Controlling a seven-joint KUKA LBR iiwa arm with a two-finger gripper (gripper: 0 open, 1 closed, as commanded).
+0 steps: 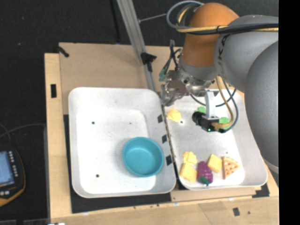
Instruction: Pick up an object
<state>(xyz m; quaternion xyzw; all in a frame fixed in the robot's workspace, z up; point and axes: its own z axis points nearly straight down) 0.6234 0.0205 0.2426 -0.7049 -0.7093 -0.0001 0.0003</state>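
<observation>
Bins on the desk, left shallow white bin [84, 125] holding a round teal plastic bowl [142, 156], right shallow white bin [251, 158] holding yellow cheese-like blocks [189, 167], a purple grape bunch [205, 172], a pizza slice [229, 166], a small yellow piece [174, 116] just below the gripper [169, 95], gripper state not discernible.

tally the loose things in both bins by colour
blue: 1, bowl
yellow: 4, pieces
purple: 1, grapes
orange: 1, pizza slice
green: 1, piece, partly hidden
total: 8

Gripper [169, 97] low (arm from right)
</observation>
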